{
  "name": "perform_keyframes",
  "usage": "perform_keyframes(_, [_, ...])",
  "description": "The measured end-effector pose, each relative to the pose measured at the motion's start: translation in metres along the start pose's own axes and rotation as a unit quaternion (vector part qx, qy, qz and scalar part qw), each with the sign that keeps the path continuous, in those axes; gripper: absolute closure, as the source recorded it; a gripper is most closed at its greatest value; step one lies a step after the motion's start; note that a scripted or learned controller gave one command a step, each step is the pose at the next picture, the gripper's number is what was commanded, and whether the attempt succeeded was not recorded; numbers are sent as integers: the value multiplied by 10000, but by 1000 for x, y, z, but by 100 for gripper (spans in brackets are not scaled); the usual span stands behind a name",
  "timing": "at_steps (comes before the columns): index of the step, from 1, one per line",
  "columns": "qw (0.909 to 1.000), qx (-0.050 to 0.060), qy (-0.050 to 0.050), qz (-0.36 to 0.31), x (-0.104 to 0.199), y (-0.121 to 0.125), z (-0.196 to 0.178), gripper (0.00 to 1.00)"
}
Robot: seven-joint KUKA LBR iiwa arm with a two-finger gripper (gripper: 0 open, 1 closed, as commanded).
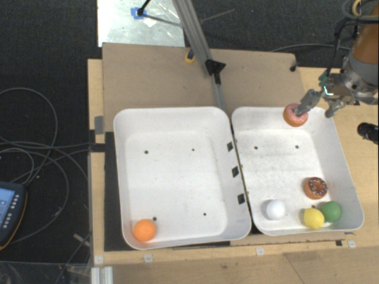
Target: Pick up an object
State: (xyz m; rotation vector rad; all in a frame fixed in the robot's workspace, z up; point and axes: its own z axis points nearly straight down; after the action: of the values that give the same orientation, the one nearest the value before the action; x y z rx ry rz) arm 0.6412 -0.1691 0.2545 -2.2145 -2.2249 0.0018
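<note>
A pink frosted donut (295,116) lies at the far rim of the right bin (278,158). My gripper (318,107) hangs over the bin's far right corner, open, with its fingers spread. Its left finger (307,103) is right at the donut's upper right edge, and the donut sits outside the gap, not between the fingers. A chocolate donut (315,187), a white ball (274,209), a yellow ball (314,218) and a green ball (331,211) lie in the near right part of the same bin. An orange ball (144,230) rests in the near left corner of the left bin (172,158).
A grey pole (195,31) slants down from the top to the gap between the bins. Black clips (235,171) join the bins' shared edge. Cables and a handheld pendant (9,209) lie on the floor at the left.
</note>
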Motion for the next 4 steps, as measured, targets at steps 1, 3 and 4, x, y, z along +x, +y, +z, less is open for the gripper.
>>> perform_keyframes(1, [10000, -18, -9, -11, 0, 1, -3, 0])
perform_keyframes(3, [10000, 5, 1, -8, 17, 0, 107, 0])
perform_keyframes(4, [10000, 3, -2, 3, 17, 0, 159, 0])
